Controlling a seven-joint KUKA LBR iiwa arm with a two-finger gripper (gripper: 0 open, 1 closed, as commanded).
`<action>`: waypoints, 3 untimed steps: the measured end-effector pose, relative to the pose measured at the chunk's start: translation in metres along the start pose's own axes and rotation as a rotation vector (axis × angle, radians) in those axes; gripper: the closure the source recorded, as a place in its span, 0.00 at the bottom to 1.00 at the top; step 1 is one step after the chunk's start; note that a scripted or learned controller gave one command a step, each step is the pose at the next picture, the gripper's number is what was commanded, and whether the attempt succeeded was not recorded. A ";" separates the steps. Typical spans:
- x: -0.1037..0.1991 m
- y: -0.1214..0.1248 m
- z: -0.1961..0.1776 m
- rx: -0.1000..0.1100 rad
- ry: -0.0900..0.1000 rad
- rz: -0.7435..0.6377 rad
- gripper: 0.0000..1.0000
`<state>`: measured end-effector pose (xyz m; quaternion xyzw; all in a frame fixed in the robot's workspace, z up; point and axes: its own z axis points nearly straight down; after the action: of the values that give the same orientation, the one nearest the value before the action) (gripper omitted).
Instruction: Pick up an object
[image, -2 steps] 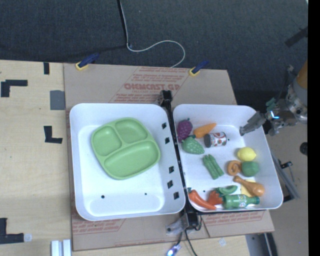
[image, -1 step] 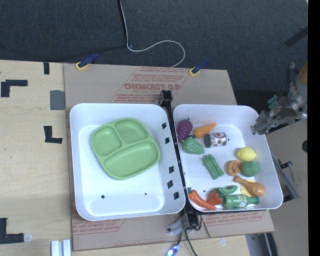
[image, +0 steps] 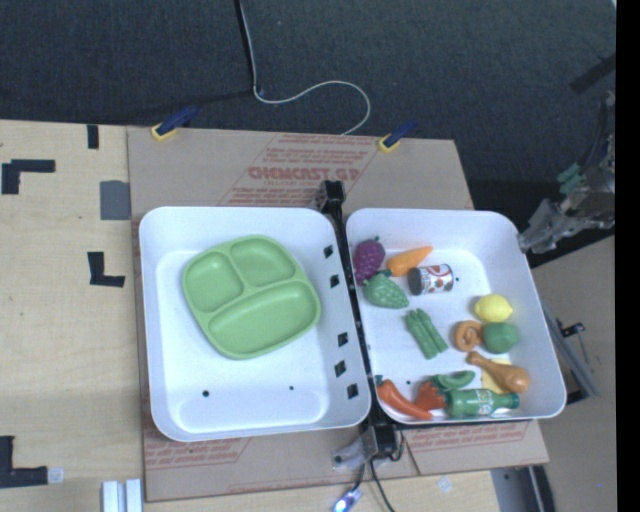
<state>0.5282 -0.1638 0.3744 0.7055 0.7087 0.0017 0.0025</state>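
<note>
- The pincer (image: 548, 232) hangs just outside the right bin's (image: 455, 222) far corner; its opening I cannot tell.
- Inside lie glossy plastic foods: round lemon (image: 493, 307), ridged asparagus (image: 426, 333), green bottle (image: 481, 403).
- Left bin (image: 170, 400) holds a smooth green divided plate (image: 251, 295).

Illumination is even, diffuse and moderately bright. Shadows are faint. The white bins (image: 160, 330) approach overexposure, without hard glare. Overall sharpness is low, with compression softening; small items appear slightly blurred. Upper background is dark.
</note>
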 end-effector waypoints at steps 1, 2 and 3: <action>-0.010 -0.048 0.075 0.016 0.003 0.007 1.00; 0.056 -0.029 -0.049 -0.007 0.000 -0.006 1.00; 0.038 -0.046 0.019 0.013 0.001 0.006 1.00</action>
<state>0.4826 -0.1261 0.3550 0.7077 0.7065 -0.0023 -0.0025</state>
